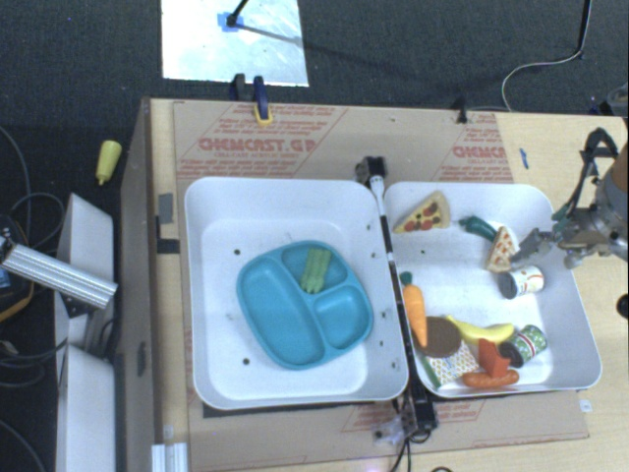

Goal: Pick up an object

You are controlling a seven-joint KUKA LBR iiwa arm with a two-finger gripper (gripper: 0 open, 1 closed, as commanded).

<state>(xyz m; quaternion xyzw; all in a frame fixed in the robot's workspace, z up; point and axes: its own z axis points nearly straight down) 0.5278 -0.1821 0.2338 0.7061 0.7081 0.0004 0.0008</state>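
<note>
Jaws (pixel 540 245) reach over the right bin (pixel 575 308), spread apart and gripping nothing.
Just below them lies a small cup (pixel 522 282); a pizza slice (pixel 502 250) sits just left.

- a robotics lab or test bench, not a home
- two white bins (pixel 295 200) sit on a cardboard-covered bench (pixel 334 136), clamped at the back edge
- loose cables (pixel 536 67) trail over dark carpet (pixel 79 28)
- toy food fills the right bin (pixel 550 214)
- an aluminium rail (pixel 54 271) lies to the left
</note>
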